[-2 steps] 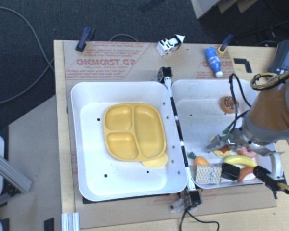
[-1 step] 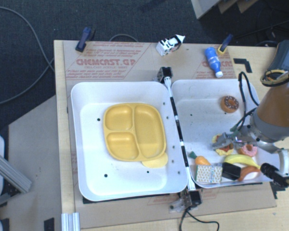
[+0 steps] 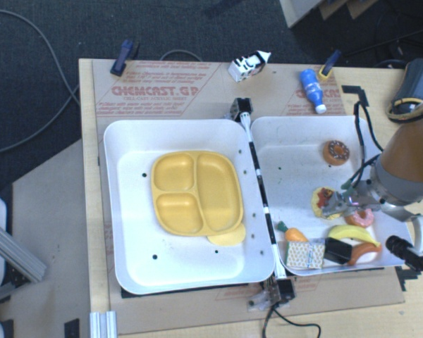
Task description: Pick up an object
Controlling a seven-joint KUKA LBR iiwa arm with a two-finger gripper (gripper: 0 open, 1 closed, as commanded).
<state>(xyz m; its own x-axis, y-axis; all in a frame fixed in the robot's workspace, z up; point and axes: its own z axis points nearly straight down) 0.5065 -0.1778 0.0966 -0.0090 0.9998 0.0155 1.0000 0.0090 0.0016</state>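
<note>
While the arm (image 3: 407, 162) leans in from the right, start at the far left of the desk (image 3: 92, 189), where the left bin (image 3: 127, 217) holds a yellow divided plate (image 3: 196, 192), three compartments facing up, with a pale yellow disc (image 3: 228, 238) poking out from under its lower edge. Up top on the desk sit a blue clip (image 3: 122, 57), a small black-and-white toy (image 3: 249, 64) and a blue bottle (image 3: 312, 90) lying on its side. Across the divider, the right bin (image 3: 289, 153) carries the clutter: a carrot-like orange piece (image 3: 294, 234) near the bottom left, a speckled packet (image 3: 306, 255) just below it, a black block (image 3: 338, 250) beside that, a banana (image 3: 354, 232) over a red-and-white piece (image 3: 366, 253). Higher up, a brown doughnut (image 3: 335, 152) lies well apart from the rest. And the gripper (image 3: 340, 201) is down among them, right over a yellow and red toy (image 3: 323, 201), with a pink ring (image 3: 360, 217) touching its lower side; whether the gripper is wide, narrow or clamped on anything cannot be told from this angle, as the wrist blurs into the pile
</note>
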